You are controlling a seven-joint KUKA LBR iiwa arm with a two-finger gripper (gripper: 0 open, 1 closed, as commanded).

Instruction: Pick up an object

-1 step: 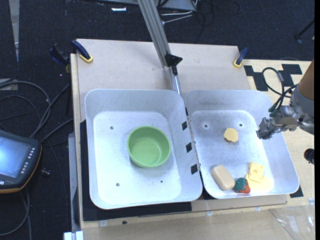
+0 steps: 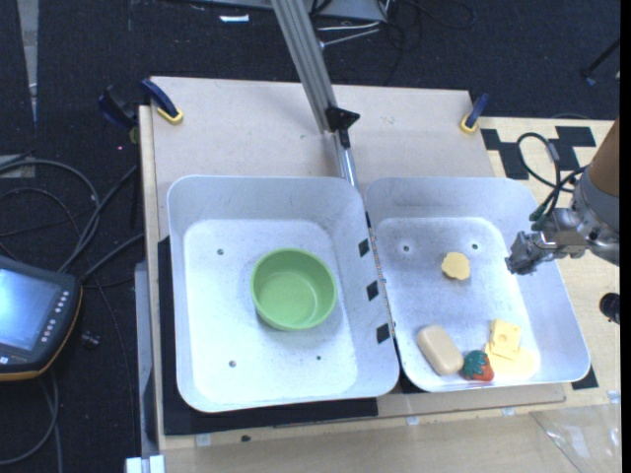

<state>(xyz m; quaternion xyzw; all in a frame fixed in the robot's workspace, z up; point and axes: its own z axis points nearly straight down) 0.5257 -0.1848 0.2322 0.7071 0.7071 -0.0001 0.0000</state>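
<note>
hovering over the right rim of the right bin [image 2: 552,264], the pincer [image 2: 523,257] sits at the end of the grey arm that comes in from the right; too small and dark to tell how it stands, and nothing visible in its hold. right bin holds four small things: a round yellow piece [image 2: 455,266] alone near the middle, nearest the pincer; a tan oblong block [image 2: 440,350] at the front; a small red-and-green toy [image 2: 477,366], strawberry-like, just beside the block; a yellow cheese-like wedge [image 2: 509,348] with holes, touching or nearly touching the red toy. left bin [image 2: 197,264] carries a green bowl [image 2: 294,289], upright, well apart from the rest. judgement: all look like light play-food, stiff plastic or foam, likely smooth, so a slip is possible on rounded faces. the round yellow piece seems the easiest target, open floor all round it, take it across its width. the tan block would be gripped across its short sides. front cluster is crowded; fingers could nudge neighbours. bin walls slope up, and the wedge lies near the right wall, little room there. blue clamps [image 2: 473,112] sit at the far corners of the surface [image 2: 246,126], well clear.
</note>
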